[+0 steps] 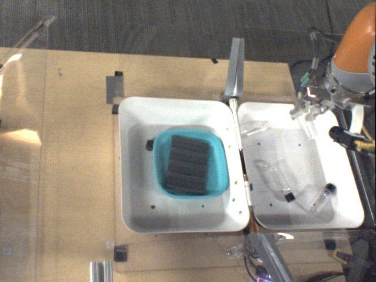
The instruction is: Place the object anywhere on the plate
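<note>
A teal square plate (220, 157) lies in the middle of the left bin (134, 216). A dark grey ridged block (188, 164) rests flat on the plate, covering most of it. My gripper (308, 121) hangs over the far right corner of the right bin (346, 219), well away from the plate. Nothing is visibly held in it. The orange band of the arm (355, 46) is above it at the top right.
Several clear plastic pieces with black caps lie in the right bin: one near the middle (275, 180), one at the front right (320, 200), one at the back left (254, 128). A small black item (150, 145) sits by the plate's left edge. A grey post (235, 66) stands behind the bins.
</note>
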`<control>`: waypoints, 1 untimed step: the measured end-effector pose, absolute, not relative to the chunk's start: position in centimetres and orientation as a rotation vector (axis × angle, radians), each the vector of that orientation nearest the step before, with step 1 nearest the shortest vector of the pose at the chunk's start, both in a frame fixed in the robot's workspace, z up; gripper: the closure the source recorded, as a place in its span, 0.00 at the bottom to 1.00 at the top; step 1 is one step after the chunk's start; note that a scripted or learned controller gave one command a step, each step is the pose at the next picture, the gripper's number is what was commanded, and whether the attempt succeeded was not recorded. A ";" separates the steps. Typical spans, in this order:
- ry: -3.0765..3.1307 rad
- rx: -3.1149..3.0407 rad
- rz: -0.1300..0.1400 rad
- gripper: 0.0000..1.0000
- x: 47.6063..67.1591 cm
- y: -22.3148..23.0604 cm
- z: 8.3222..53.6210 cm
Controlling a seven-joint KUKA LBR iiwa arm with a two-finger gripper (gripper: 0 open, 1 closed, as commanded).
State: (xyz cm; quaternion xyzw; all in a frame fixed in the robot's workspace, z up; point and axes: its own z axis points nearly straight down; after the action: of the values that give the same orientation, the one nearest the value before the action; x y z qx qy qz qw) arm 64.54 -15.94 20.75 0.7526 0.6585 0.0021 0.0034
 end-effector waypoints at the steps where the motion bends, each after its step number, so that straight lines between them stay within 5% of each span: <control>1: 2.151 2.288 0.004 1.00 58.3 -10.3 17.2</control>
State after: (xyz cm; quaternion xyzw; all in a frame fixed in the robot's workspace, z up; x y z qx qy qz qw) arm 58.35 -10.28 17.23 0.7286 0.6850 0.0011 0.0009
